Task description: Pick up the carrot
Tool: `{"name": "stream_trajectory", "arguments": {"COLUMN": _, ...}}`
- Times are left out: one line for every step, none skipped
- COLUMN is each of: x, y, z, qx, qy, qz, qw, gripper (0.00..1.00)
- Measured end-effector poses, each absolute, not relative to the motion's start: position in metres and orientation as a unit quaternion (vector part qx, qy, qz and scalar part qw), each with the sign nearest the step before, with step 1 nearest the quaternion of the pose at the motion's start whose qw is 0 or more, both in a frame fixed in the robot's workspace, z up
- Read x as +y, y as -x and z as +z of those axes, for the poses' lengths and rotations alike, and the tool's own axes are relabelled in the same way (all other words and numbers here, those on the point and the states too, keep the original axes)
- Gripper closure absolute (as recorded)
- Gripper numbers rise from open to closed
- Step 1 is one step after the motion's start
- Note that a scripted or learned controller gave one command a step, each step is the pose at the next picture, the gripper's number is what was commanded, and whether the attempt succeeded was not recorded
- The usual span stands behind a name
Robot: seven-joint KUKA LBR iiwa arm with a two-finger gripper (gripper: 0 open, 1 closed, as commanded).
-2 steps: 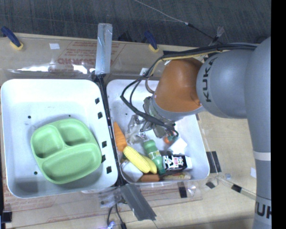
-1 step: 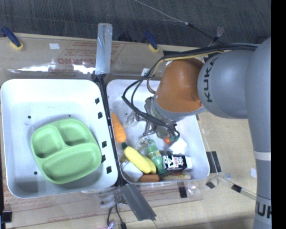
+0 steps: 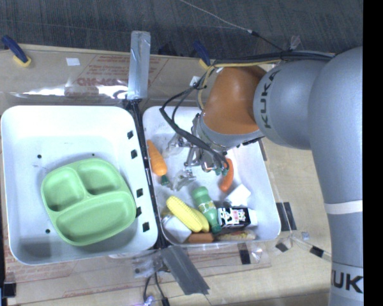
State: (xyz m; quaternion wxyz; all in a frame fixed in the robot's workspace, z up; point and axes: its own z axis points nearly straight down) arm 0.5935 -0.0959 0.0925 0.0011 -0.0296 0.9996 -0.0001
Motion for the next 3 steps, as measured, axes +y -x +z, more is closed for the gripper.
{"name": "stream_trajectory", "arguments": {"x": -0.095, "y": -0.62, "z": 0.093, "qx": 0.99, "qy": -0.142, "qz": -0.0001, "qw": 0.001, "gripper": 0.0}}
{"name": "stream_trajectory", "arguments": {"x": -0.094, "y": -0.621, "z": 0.104, "qx": 0.99, "qy": -0.139, "qz": -0.0001, "qw": 0.003, "gripper": 1.0}}
{"name": "stream_trajectory", "arguments": {"x": -0.019, "y": -0.584, "z": 0.196, "qx": 0.978, "qy": -0.211, "qz": 0.0014, "qw": 0.004, "gripper": 1.0}}
